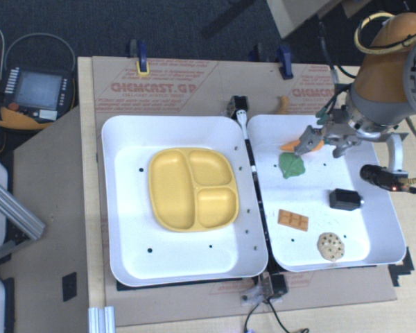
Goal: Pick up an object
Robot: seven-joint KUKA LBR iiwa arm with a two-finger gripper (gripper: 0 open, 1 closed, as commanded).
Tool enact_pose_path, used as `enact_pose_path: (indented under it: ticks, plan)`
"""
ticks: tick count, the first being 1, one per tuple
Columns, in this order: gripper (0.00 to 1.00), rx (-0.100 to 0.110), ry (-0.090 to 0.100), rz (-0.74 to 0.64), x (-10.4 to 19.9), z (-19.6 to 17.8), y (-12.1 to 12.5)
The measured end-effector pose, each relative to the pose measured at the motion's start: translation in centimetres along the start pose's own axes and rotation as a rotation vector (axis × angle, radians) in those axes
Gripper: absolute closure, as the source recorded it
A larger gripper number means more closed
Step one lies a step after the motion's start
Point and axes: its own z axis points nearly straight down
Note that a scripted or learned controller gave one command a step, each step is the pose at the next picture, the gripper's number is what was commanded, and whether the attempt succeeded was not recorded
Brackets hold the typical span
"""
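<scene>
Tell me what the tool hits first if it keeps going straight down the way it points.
Most likely the orange piece or the green item just beneath the tool in the right bin; depth is unclear from above.

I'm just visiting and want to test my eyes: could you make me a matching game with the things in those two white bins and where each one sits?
Things:
1. yellow divided plate
2. cookie
3. green leafy piece
4. black block

Places:
A. right bin, near corner
B. below the claw
C. left bin, middle
D. right bin, right of centre

Pairs: 1-C, 2-A, 3-B, 4-D
</scene>
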Motion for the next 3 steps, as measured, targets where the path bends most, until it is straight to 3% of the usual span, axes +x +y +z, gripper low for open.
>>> enact_pose_path:
  ticks: [1, 3]
  plan:
    - [0.0, -0.014, -0.002, -0.003, 0.0, -0.8, 0.3]
    - [0.0, -0.007, 0.0, -0.002, 0.3, 10.0, -0.2]
